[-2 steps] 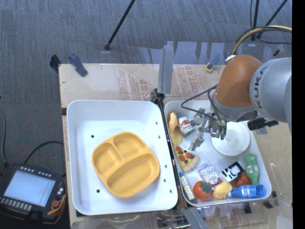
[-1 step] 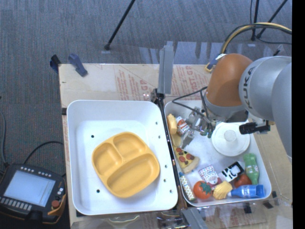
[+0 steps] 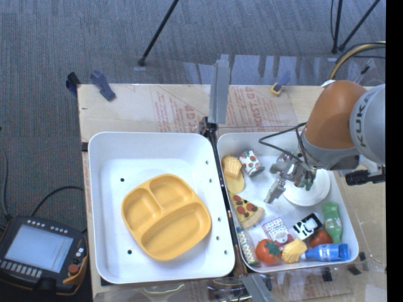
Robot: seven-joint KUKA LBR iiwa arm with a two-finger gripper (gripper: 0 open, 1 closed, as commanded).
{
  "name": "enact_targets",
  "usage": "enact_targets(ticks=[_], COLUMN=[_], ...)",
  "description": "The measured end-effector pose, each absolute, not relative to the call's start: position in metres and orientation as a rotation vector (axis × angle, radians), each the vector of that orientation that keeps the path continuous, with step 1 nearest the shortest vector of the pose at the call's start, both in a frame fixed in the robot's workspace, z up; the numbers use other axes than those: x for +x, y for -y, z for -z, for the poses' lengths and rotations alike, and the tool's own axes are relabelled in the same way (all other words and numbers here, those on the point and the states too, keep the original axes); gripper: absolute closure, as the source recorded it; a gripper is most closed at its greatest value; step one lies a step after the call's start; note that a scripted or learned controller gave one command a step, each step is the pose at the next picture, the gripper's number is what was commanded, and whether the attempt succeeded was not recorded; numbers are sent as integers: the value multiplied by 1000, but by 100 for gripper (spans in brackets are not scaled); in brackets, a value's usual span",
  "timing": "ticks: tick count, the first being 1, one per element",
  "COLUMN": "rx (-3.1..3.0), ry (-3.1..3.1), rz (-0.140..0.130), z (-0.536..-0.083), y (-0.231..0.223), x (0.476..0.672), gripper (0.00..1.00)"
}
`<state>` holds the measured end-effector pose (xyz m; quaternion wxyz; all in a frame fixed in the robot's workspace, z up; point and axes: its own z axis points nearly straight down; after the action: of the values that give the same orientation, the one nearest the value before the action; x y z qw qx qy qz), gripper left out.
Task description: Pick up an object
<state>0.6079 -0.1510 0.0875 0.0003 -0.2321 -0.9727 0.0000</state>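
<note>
Approach is the step in hand, by my judgement: the arm [image 3: 343, 121] reaches in from the right over the right bin [image 3: 350, 228], and the pincer [image 3: 277, 190] hangs low above a bare patch of that bin's floor, between the toys on the left side and a white dish [image 3: 315, 190] on the right. One grey finger slants down and to the left; whether the fingers stand spread or closed I cannot tell, and nothing shows between them, so nothing is held.

No one thing is fixed by the task. Nearest lies the pizza slice [image 3: 247, 210], just beside and below the pincer, flat on the floor against the bin's left wall. Its long axis runs from upper left to lower right, with the narrow tip toward the upper left and the broad crust end toward the lower right. Above it sit a yellow shell-shaped piece [image 3: 233, 170] and a small can [image 3: 251, 162], tilted on its side.

Along the front edge things crowd: a tomato [image 3: 269, 250], a blue bottle [image 3: 327, 252] lying with its long axis left to right, and a green bottle [image 3: 332, 220] lying nearly upright in the view.

Next, I judge, the pincer needs a short shift toward the slice, a turn so the fingers straddle its narrow width, then a descent. A flat piece hard by the wall gives little purchase.

The left bin [image 3: 104, 168] carries a yellow tray [image 3: 166, 224], well apart from the arm.
</note>
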Motion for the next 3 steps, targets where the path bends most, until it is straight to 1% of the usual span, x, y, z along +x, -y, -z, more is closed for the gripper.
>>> enact_targets(ticks=[1, 2, 3], rx=[-1342, -1841, -1887], ry=[2840, 2545, 2515], rz=[1, -1, -1], z=[-87, -88, -91], y=[82, 102, 94], x=[627, 636, 645], gripper=[0, 0, 0])
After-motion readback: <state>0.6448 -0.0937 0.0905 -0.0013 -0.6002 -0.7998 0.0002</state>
